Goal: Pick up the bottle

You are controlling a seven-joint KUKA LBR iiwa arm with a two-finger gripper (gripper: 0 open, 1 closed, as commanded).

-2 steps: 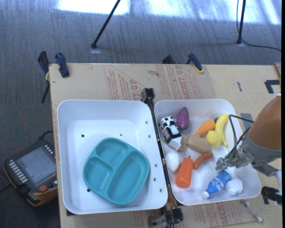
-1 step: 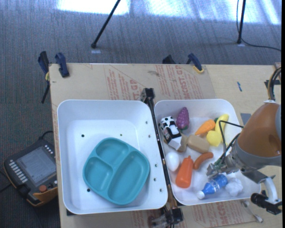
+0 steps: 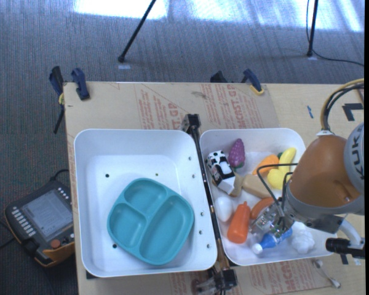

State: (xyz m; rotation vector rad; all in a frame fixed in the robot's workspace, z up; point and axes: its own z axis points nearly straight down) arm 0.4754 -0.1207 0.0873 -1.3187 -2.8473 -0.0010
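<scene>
The hand (image 3: 272,221) sits low in the right bin (image 3: 258,135) over the blue-capped bottle (image 3: 269,241); its opening cannot be determined. Risk: crowding by the orange bottle (image 3: 238,223) may deflect the grasp.

Teal plate (image 3: 150,221) in left bin (image 3: 86,165)

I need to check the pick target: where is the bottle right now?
The bottle lies in the right bin, near its front edge, in the camera view. It sits between a white egg-like piece on its left and the gripper on its right.
</scene>
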